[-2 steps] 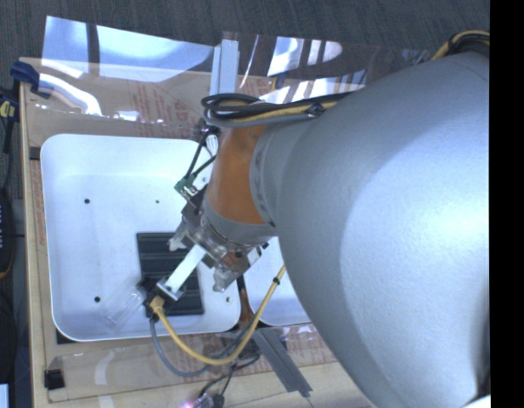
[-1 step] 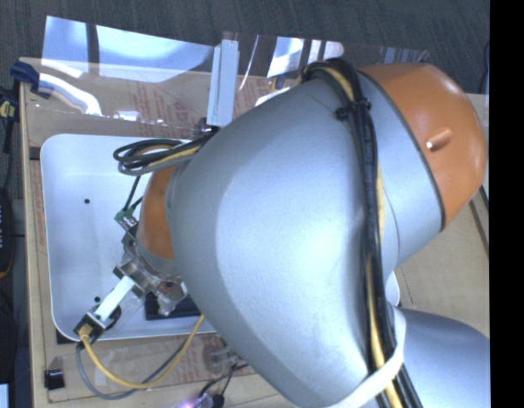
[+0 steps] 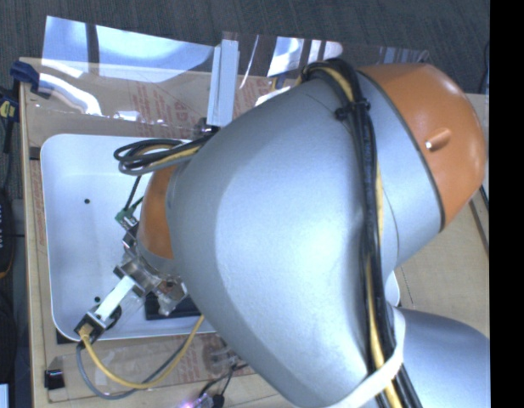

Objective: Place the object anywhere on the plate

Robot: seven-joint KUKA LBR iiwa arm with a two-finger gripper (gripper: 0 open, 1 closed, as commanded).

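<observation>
The grey arm [image 3: 312, 228] comes in from the right edge of the bench [image 3: 30, 168] and covers most of it. Its big rounded body lies over the middle, and the orange band [image 3: 436, 143] is near the far right corner. A bundle of black and yellow cables [image 3: 366, 185] runs along the top of the arm, from the far side towards the front edge.

The left white bin [image 3: 75, 236] stands near the left edge of the bench. Its left wall and part of its floor are in view, and the arm hides its right part. The wrist reaches down into this bin, and the gripper [image 3: 149, 286] is low over the floor, close to the bin's front wall. It appears as a small metal part with a white block [image 3: 106, 310] pointing to the front left corner of the bin. I cannot tell whether the gripper is open or closed, or whether it holds something, because it is small and partly under the arm. Just beside it, to the right, a dark flat shape [image 3: 175, 310] lies on the bin floor, but what it is I cannot say.

A small dark speck [image 3: 87, 201] sits on the bin floor near the left wall, well apart from the gripper. A yellow cable [image 3: 134, 379] makes a loop on the bench along the front edge, outside the bin. Clear plastic panels [image 3: 126, 49] stand along the far edge.

The arm hides the right side of the bench, so I cannot tell where the object and the plate lie.
</observation>
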